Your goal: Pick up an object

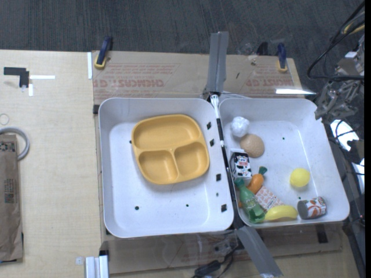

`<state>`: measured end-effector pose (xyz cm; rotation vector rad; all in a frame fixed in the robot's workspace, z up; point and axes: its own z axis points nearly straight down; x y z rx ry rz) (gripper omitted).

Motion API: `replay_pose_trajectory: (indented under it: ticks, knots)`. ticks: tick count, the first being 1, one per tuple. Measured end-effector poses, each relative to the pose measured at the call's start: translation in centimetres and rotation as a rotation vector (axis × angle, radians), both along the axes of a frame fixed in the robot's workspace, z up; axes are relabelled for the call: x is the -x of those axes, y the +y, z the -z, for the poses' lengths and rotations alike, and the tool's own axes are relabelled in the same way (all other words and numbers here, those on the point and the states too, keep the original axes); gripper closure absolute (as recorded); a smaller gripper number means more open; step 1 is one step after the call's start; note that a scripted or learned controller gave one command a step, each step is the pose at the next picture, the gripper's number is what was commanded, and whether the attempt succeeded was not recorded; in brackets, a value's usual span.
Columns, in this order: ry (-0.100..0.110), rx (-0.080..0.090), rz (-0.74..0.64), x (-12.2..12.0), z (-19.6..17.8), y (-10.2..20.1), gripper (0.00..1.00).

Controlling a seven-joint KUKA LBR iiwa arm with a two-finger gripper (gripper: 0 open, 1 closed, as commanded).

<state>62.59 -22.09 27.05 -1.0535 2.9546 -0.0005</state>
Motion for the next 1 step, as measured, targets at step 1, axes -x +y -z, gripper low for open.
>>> replay_pose_trajectory:
  ticks: [1]
  knots:
    - [-0.003, 0.001, -0.252, -0.23, -1.78, 0.01, 1.0]
